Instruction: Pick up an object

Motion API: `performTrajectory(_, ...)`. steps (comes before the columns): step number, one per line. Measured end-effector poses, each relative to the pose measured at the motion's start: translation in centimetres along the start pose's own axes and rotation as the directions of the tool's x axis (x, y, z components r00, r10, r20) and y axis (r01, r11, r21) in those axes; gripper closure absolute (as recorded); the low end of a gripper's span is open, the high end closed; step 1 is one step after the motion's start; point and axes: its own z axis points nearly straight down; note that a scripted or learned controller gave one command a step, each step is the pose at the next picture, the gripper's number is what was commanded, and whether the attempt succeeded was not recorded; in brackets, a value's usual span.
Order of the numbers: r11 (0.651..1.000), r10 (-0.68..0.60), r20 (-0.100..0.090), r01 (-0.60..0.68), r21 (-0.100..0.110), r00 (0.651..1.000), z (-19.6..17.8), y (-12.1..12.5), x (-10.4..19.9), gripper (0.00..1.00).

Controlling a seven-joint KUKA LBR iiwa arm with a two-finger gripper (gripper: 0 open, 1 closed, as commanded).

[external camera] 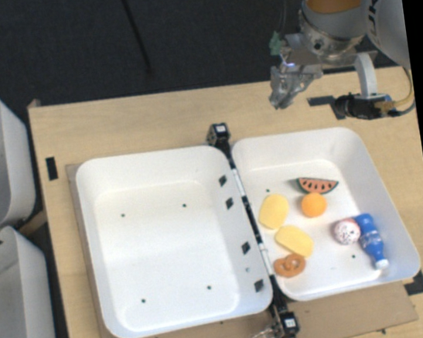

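Note:
My gripper (282,96) hangs high above the back edge of the right bin (352,143), with nothing visible between its fingers. Below it in that bin lie a watermelon slice (317,184), an orange ball (314,204), two yellow pieces (273,210) (294,240), a brown pretzel-like ring (291,265), a white and pink ball (346,232) and a blue bottle (370,239). All of them lie apart from the gripper.
The left bin (163,241) sits beside the right one, joined along a black-clipped seam (242,207). White containers (2,233) stand off the bench at the left. The bench's wooden surface (150,118) runs behind both bins.

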Motion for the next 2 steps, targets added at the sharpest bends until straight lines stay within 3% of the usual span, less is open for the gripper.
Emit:
performTrajectory(1, 1.000, 0.004, 0.005, -0.004, -0.029, 1.000, -14.4, 0.0, -2.4, 1.00)
performTrajectory(2, 1.000, 0.000, 0.000, 0.000, 0.000, 1.000, -1.6, -0.6, 0.6, 1.00)
